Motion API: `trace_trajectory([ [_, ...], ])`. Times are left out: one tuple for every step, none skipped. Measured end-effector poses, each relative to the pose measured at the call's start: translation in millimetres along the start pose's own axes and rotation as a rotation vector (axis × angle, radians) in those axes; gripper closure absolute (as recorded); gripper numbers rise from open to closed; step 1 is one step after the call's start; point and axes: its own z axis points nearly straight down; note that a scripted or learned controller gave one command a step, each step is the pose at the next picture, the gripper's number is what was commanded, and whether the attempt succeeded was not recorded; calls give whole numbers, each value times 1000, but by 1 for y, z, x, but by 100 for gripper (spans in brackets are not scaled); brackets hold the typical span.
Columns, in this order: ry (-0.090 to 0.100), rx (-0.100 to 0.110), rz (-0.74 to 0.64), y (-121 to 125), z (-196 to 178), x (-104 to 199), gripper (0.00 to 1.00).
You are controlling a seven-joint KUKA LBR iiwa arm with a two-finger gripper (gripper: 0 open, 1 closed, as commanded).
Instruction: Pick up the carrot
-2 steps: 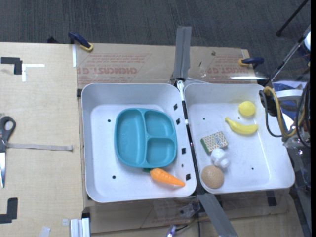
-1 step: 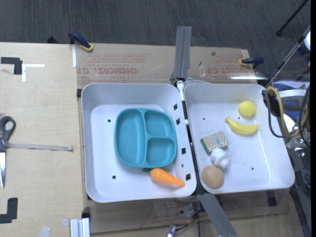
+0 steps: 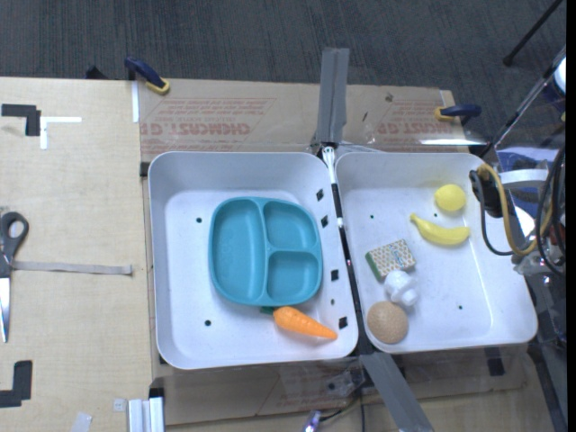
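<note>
The carrot (image 3: 306,323) lay in the left bin (image 3: 173,268), close to the front wall and toward the corner next to the other bin. It was orange, it lay almost flat, and its thin end pointed to the right. Its thick end was just at the front edge of a teal plate (image 3: 265,250); whether the two were touching I could not tell. The plate had three compartments and stood in the middle of the same bin, and nothing lay in them.

In the right bin (image 3: 468,327) there were several small things, all well apart from the carrot. A yellow ball (image 3: 450,198) was near the back, and a banana (image 3: 441,230) lay just in front of it. Nearer to the middle wall there was a small green patterned box (image 3: 391,258), below it a small white thing (image 3: 400,288) that was too blurred to name, and at the front corner a round brown thing (image 3: 388,322).

The arm (image 3: 543,246) was at the right side of the right bin, with black and yellow cables (image 3: 493,207) hanging near the rim. It was far from the carrot. How the pincer stood, wide or narrow, I could not tell.

Both bins stood on a sheet of cardboard (image 3: 225,120), which two blue clamps (image 3: 148,75) kept on the wooden bench (image 3: 72,331). A pair of scissors (image 3: 9,241) lay at the left edge of the bench.
</note>
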Motion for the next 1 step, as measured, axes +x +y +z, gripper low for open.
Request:
trace_trajectory([
  [5,2,-3,0,-14,2,100],
])
